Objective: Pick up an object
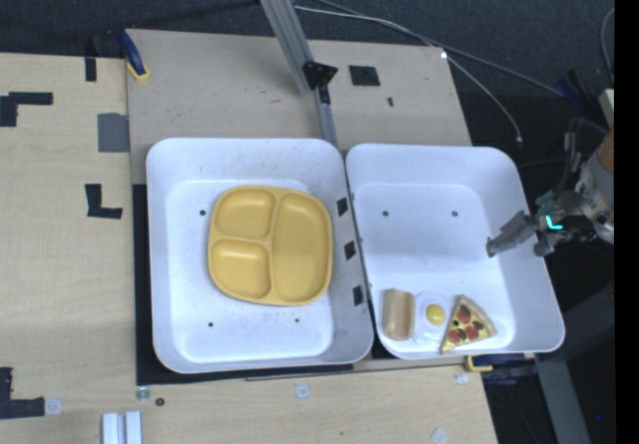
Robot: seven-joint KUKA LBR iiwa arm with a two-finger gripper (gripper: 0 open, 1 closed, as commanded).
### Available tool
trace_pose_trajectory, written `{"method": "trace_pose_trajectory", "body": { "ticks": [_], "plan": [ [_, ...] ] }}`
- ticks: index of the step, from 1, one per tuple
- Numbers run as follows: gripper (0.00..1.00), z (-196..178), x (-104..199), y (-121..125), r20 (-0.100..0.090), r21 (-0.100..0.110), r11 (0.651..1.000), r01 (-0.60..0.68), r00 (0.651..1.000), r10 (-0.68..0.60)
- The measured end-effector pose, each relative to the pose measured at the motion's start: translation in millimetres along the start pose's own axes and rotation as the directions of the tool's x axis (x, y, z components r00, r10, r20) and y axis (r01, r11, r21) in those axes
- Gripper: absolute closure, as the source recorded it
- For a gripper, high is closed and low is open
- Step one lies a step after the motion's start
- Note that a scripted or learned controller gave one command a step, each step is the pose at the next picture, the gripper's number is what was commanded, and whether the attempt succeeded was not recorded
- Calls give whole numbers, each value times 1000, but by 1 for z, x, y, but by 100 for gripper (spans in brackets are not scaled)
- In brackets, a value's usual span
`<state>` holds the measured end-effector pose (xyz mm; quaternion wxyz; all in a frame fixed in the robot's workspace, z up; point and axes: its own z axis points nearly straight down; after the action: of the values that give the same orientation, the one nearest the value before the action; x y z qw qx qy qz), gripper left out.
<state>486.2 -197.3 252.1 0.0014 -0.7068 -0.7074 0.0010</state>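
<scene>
Camera view, gripper (511, 235) above, apart from pizza slice (467, 321)

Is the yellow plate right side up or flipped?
Right side up: the yellow plate shows its three sunken compartments, lying flat in the left bin.

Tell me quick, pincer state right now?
Pincer: at the right bin's right wall, nothing visibly held; open or shut cannot be told.
</scene>
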Motion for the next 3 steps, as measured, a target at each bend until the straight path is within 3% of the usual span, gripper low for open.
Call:
{"method": "trace_pose_trajectory", "body": {
  "ticks": [1,3],
  "plan": [
    [0,-1,0,0,0,-2,1000,0,1000,0],
    [0,104,-5,16,-1,3,1000,0,1000,0]
  ]
}}
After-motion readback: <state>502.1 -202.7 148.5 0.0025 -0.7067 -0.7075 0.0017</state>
